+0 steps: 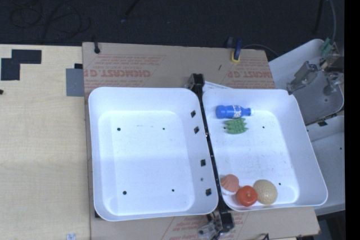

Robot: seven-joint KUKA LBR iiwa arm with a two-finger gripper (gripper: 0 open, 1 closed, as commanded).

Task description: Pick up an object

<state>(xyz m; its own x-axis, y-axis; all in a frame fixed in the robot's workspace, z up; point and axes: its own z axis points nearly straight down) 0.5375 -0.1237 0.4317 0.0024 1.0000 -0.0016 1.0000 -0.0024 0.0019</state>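
Nothing has been picked up yet, as far as the camera view shows; every object lies loose in the right bin [306, 146], and the whole pick appears to remain ahead.

At the far end of that bin a small blue bottle [232, 112] with a white cap lies on its side, and just on its near side, almost touching it, sits a green leafy toy [236, 126]. At the bin's near edge three rounded items are clustered: a pink shell-like piece [229, 182] to the left, a red tomato-like ball [246, 195] in the middle, and a tan ball [265, 191] to the right, each touching or nearly touching its neighbour. The left bin [101, 137] adjoins the right one along a black clip strip [203, 137].

At the far right of the scene, beyond the bin's far right corner, some grey metal hardware [308, 76] is visible, but it is too indistinct to say whether it is the gripper, so the end effector's state cannot be judged.

What is left: choosing a target, descending, grasping and lifting. The bottle and the green toy look easier, being apart from the crowded near cluster.
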